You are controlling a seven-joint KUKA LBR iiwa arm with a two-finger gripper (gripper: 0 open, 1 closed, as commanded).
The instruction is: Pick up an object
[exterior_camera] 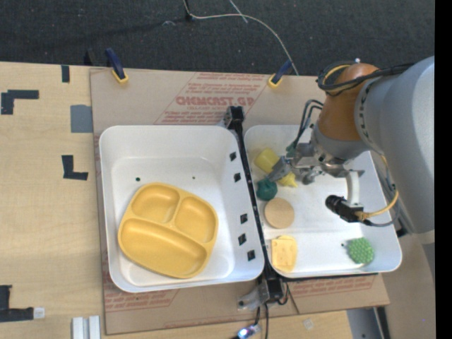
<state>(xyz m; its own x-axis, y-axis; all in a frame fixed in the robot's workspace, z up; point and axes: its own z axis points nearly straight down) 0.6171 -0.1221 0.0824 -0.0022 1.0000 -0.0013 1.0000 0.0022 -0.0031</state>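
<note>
Surface: a pale wood bench top (42,210) with dark tape marks at its 9 o'clock side; a brown cardboard sheet (205,97) with red print lies on it, held at the far edge by two blue-and-yellow clamps (115,66).
Room: beyond the far edge lies dark carpet (85,13), crossed by a thin white cable (261,27).
Left bin (113,154): white and shallow, holding a yellow divided plate (168,228) toward its 7 o'clock corner; the plate's long axis runs from 10 o'clock to 4 o'clock.
Right bin (318,249): touches the left bin along a black divider strip (246,189).
Arm: grey with an orange band (339,115), it reaches in from 3 o'clock over the right bin.
Gripper (288,167): low over the bin's 10 o'clock part, pointing toward 9 o'clock; whether its jaws are apart or together cannot be told.
Yellow block (266,159): just beside the gripper at its 10 o'clock; contact cannot be judged.
Small yellow piece (288,181): directly below the gripper tip.
Teal object (267,189): near the divider, at 7 o'clock of the gripper.
Tan disc (279,213): flat, at the bin's middle left, just below the teal object.
Pale yellow square piece (284,253): at the near edge, 7 o'clock corner, long axis roughly 12 to 6.
Green bumpy object (359,251): at the 5 o'clock corner, well apart from the rest.
</note>
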